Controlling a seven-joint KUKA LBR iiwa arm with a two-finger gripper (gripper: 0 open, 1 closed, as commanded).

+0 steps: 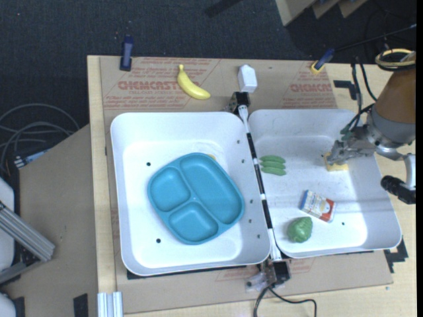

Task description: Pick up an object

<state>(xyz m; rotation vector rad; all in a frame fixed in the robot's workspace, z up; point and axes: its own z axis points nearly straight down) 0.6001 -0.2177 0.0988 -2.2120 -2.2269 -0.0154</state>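
The gripper (340, 156) is lowered into the right bin (370, 240), directly over a small yellow block (338, 166) near the far right wall, a placement that suggests this block is the chosen object. Whether the jaws are open or closed cannot be told. A green pod (272, 164), a small carton (318, 205) and a green lump (299, 230) are also held there; a blue divided tray (194, 197) is held in the left bin (132, 150)

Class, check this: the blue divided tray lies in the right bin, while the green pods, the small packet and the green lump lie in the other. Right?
Not quite. In the camera view, the blue divided tray lies in the left bin; the green pods, small packet and green lump lie in the right bin.
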